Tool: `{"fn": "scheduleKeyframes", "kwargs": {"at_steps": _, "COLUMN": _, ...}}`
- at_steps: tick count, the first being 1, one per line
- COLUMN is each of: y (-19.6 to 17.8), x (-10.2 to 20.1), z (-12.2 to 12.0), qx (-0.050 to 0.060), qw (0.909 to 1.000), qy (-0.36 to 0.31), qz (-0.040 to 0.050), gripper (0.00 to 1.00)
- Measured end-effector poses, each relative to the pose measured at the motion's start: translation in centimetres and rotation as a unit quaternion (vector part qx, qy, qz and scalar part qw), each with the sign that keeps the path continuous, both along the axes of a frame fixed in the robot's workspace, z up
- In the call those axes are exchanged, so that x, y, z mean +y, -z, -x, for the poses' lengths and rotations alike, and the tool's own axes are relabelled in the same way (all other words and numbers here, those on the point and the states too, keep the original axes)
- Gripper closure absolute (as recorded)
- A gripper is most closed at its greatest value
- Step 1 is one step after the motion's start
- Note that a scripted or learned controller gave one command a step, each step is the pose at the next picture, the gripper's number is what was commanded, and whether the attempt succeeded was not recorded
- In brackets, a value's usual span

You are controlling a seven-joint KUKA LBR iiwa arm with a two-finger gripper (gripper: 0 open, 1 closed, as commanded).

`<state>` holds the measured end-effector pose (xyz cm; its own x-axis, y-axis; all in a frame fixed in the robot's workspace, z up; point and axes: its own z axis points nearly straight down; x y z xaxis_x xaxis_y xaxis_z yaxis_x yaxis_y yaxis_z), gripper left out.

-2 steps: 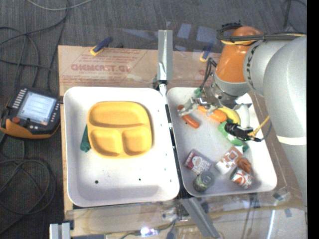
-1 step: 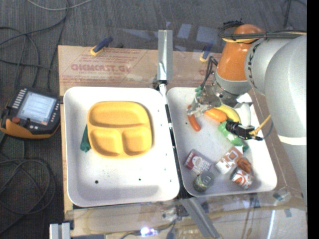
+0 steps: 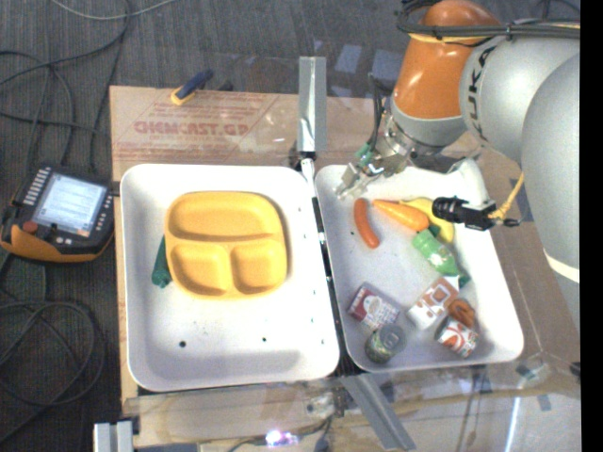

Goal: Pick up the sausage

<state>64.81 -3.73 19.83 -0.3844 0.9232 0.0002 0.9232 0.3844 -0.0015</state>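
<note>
The sausage is a reddish-orange link lying on the floor of the right bin, near its upper left corner. My gripper hovers just above and slightly left of the sausage's upper end, at the bin's back edge. Its fingers look spread apart with nothing between them. The sausage lies free, a short gap below the fingertips.
An orange carrot lies right of the sausage, with a yellow banana and a green bottle beyond it. Small cartons and a can sit at the bin's front. The left bin holds a yellow divided tray and a green item.
</note>
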Motion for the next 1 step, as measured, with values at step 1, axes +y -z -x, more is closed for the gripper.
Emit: {"fn": "scheduleKeyframes", "kwargs": {"at_steps": 1, "y": -6.19, "x": -3.34, "z": 0.18, "qx": -0.001, "qw": 0.9753, "qy": -0.221, "qz": 0.0, "gripper": 1.0}}
